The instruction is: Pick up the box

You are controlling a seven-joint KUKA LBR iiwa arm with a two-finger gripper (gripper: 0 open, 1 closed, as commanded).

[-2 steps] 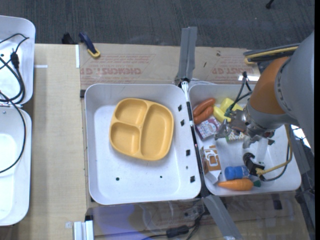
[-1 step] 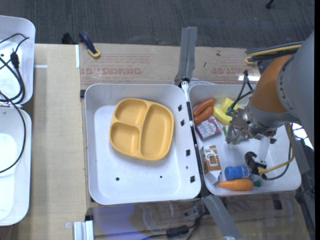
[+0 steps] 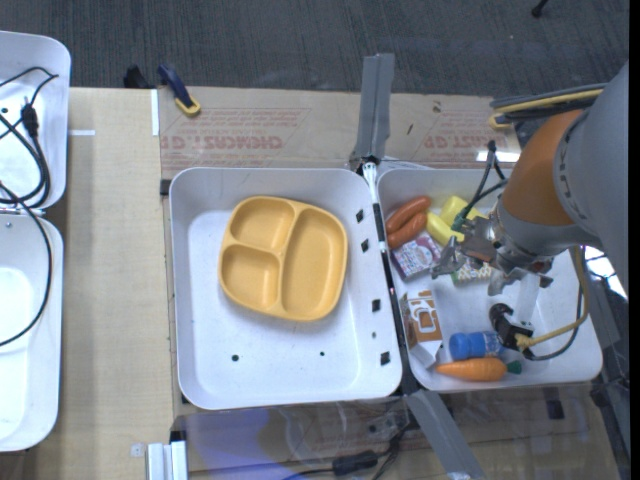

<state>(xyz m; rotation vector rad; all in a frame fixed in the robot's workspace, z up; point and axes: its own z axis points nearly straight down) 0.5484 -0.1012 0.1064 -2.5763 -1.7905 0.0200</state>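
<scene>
Gripper [image 3: 480, 268] low in right bin [image 3: 585, 353], finger spread unreadable. Box [image 3: 423, 318] sits at its 7 o'clock, near, not touching.

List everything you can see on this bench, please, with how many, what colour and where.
bins: two, white, side by side on the bench
divided plate: one, yellow, in the left bin
box: one, brown and white, right bin, by its left wall
hot dog: one, red-orange, right bin, far left corner
packet: one, pink-purple, right bin, below the hot dog
yellow item: one, right bin, far side, kind unclear
blue item: one, right bin, near side
carrot: one, orange, right bin, near edge
clamp: one, blue and yellow, beyond the bins
arm: one, grey with orange band, over the right bin
gripper: one, above the right bin's middle
</scene>
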